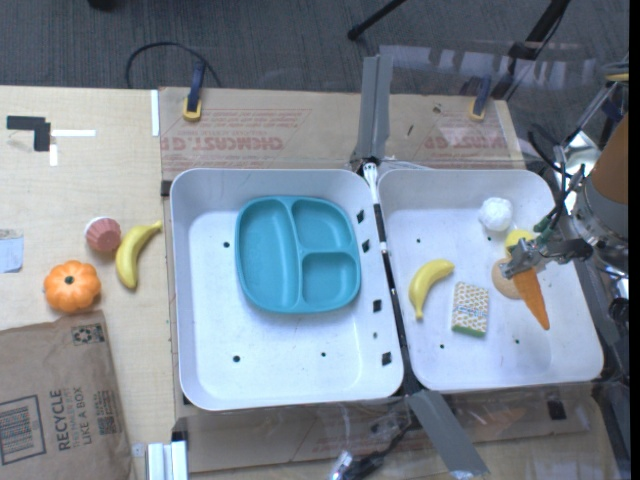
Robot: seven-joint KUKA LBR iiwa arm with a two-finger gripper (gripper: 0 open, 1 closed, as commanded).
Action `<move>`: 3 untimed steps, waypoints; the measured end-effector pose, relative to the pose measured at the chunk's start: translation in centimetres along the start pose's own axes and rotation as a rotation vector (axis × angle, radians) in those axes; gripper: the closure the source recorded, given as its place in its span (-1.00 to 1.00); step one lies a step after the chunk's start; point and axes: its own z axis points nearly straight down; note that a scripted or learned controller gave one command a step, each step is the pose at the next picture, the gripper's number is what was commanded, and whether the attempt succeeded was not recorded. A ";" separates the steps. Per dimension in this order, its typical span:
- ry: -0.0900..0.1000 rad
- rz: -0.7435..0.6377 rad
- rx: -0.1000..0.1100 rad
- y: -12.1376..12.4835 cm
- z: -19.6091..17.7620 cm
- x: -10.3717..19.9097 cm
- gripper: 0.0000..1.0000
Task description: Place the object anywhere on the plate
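Camera view is showing you two white bins lying side by side. On the bench to their left, a pumpkin (72, 286), a pink cupcake (103, 235) and a banana (135, 253) are sitting. The left bin (200, 368) is holding a blue divided plate (298, 253). The right bin (440, 368) is holding a second banana (428, 284), a yellow-green sponge (471, 309), a white ball (495, 213) and an orange carrot (532, 295). The gripper (522, 261) is hanging over the carrot's top; whether it is pinching anything, you cannot tell.

One fixed camera looks down at a slant (from well above) on both white bins (190, 268).
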 end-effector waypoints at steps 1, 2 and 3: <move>0.000 -0.011 0.004 2.9 3.2 9.4 1.00; -0.002 0.125 0.004 13.3 3.2 14.5 1.00; -0.002 -0.037 0.004 13.7 3.2 22.1 1.00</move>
